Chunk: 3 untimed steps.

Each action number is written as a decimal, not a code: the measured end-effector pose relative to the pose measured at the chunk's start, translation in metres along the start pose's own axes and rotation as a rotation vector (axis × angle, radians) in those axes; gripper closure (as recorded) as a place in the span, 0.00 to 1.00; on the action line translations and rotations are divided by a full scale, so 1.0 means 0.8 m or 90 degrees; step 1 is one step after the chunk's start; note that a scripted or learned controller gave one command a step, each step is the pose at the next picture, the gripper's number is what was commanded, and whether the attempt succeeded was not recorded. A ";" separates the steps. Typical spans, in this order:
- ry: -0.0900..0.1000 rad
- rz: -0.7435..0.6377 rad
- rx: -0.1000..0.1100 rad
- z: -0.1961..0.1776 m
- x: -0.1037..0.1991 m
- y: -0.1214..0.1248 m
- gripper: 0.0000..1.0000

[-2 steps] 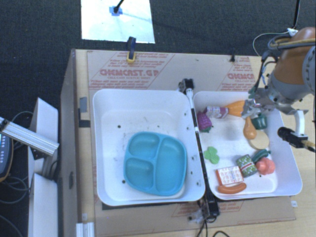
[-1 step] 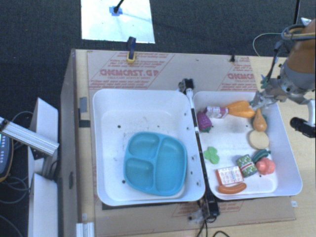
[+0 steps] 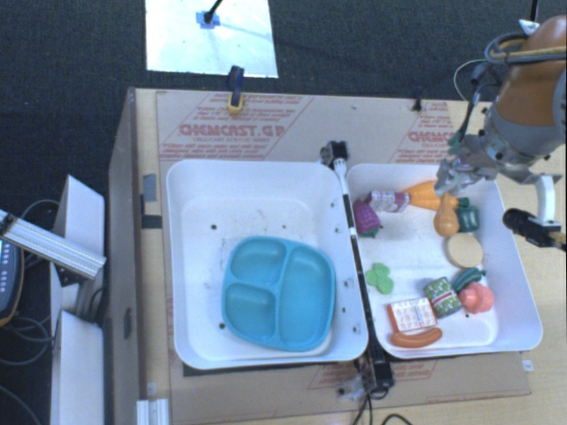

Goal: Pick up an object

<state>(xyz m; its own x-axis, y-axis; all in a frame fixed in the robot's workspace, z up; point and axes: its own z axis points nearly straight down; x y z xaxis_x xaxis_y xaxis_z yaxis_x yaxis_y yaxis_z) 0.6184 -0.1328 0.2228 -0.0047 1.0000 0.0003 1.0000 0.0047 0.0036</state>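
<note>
Arm: the grey KUKA arm [image 3: 532,87], orange band above the wrist, reaches in from the right and hangs over the far edge of the right bin.
Gripper: the gripper [image 3: 454,177] sits low over the far part of the right bin, just above the orange carrot; nothing is seen held in it.
Fingers: whether they stand apart or together cannot be told at this size and angle.
Right bin: the right bin [image 3: 523,326] holds all the loose toys, crowded together.
Likeliest target: the orange carrot [image 3: 423,194] lies at the far side, touching a white bottle [image 3: 388,201] on its left and close to a pear-shaped yellow piece [image 3: 446,220] on its right.
Other candidates: a purple piece [image 3: 366,217], a green leafy piece [image 3: 380,278], a tan disc [image 3: 463,251], a green box [image 3: 441,296], a pink-red fruit [image 3: 477,298], a printed card [image 3: 410,314] and a sausage [image 3: 415,336] nearer the camera.
Left bin: the left bin [image 3: 195,193] carries a blue divided tray [image 3: 279,292].
Counter: brown board [image 3: 266,127] under both bins.
Risk one: the carrot is rounded and tapered, so it may squirt out sideways on closing.
Risk two: neighbours touch the target, so a finger may land on the bottle or the yellow piece and shove rather than grasp.
Risk three: the bin's far wall stands near, so a descent slightly off may strike the rim.
</note>
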 end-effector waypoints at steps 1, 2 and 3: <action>0.000 0.000 0.001 0.000 -0.001 0.000 0.00; -0.002 0.001 -0.007 0.121 -0.027 0.052 0.00; -0.002 0.000 -0.005 0.140 -0.038 0.050 0.00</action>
<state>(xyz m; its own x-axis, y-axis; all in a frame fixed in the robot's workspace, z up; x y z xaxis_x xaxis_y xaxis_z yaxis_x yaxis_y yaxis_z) 0.6591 -0.1629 0.1107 -0.0049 1.0000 -0.0034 0.9999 0.0049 0.0109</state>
